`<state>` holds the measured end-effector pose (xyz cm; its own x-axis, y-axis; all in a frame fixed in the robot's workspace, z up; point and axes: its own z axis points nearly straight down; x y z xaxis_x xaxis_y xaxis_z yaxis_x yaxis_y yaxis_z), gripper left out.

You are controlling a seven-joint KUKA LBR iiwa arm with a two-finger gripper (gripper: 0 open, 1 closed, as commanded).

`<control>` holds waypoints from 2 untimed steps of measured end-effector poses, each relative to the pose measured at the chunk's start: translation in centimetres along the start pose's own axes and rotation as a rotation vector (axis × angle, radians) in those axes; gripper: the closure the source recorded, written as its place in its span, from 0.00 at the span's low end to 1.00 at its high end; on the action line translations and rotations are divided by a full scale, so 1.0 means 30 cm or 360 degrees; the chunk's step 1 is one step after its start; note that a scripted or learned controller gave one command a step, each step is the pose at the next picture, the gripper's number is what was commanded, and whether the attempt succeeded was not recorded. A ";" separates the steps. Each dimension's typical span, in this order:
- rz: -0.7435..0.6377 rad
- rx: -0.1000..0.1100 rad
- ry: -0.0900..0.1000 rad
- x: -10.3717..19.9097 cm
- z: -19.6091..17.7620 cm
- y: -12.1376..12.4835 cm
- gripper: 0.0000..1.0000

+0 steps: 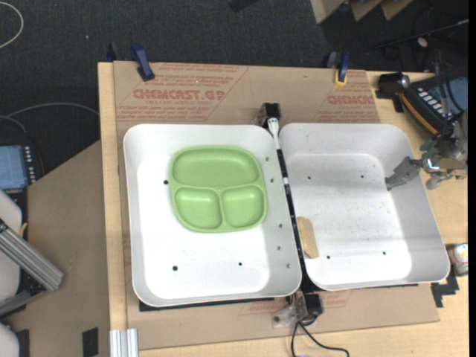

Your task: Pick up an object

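Camera view: bench board (178, 88) reads "CHEMCAST GP"; gripper (407, 171) state unclear.

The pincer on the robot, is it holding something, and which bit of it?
Nothing is held. The pincer sits at the right edge of the right shallow white bin, with nothing between its fingers. The green three-compartment plastic plate lies untouched in the left white bin.

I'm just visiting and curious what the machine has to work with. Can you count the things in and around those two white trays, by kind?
White bins: 2, left and right
Green divided plates: 1, in the left bin
Blue clamps: 2, at the board's far edge
Claws: 1, over the right bin's far right edge
Total: 6
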<state>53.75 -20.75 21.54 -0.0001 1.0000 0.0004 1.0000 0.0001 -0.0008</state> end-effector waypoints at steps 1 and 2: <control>0.0006 -0.0032 -0.0016 -0.065 -0.555 -0.197 0.00; -0.0003 -0.0035 -0.0017 -0.057 -1.081 -0.194 0.00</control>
<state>47.94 -22.46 53.98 -0.0019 0.9999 -0.0100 0.9998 0.0022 0.0211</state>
